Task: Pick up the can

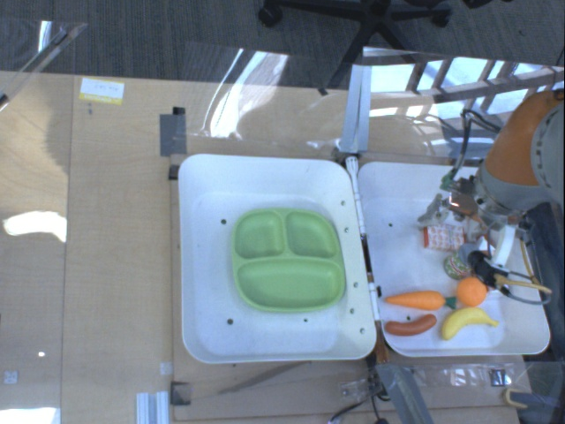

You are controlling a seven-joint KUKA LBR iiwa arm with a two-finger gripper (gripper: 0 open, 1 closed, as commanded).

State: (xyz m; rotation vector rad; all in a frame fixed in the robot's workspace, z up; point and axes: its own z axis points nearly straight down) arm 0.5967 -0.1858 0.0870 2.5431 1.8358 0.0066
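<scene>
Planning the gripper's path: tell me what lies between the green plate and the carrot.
In the camera view, bare white floor of the left bin, then the bins' adjoining walls, separate green plate from carrot.

Orange [471, 291], banana [468, 322] and carrot [415, 299] crowd the can [444, 236]; its left lies open.

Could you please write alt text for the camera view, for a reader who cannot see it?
A grey arm's gripper reaches into the right bin above a tipped can, beside a toy orange, carrot, sausage and banana. The left bin holds a green divided plate.
</scene>
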